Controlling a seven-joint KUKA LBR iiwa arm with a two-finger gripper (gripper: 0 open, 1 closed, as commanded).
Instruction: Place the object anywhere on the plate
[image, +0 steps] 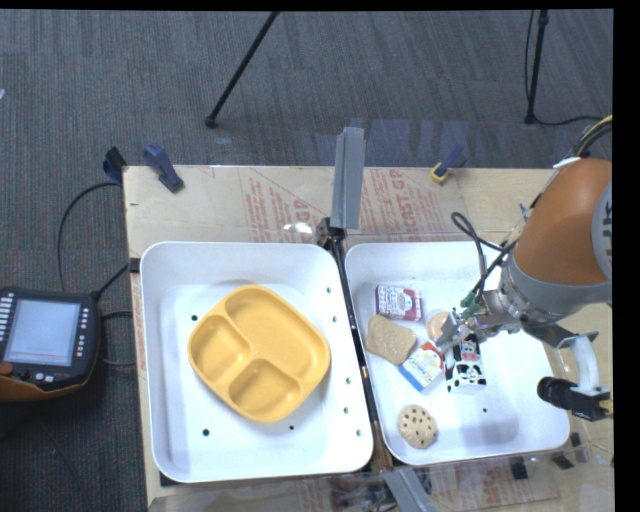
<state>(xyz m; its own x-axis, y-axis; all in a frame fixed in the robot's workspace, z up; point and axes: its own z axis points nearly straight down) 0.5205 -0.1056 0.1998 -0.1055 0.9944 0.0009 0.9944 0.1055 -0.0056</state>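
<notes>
Arm (560, 235) bent over right bin (520, 425), hand (462, 335) low among food items

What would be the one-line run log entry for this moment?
stage: reaching | gripper: over right bin, among food items | yellow plate: in left bin, nothing on it | cookie: right bin

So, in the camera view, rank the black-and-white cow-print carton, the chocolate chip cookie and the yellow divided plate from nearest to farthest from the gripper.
1. Black-and-white cow-print carton, just below the gripper.
2. Chocolate chip cookie, at the right bin's near edge.
3. Yellow divided plate, in the left bin.
</notes>
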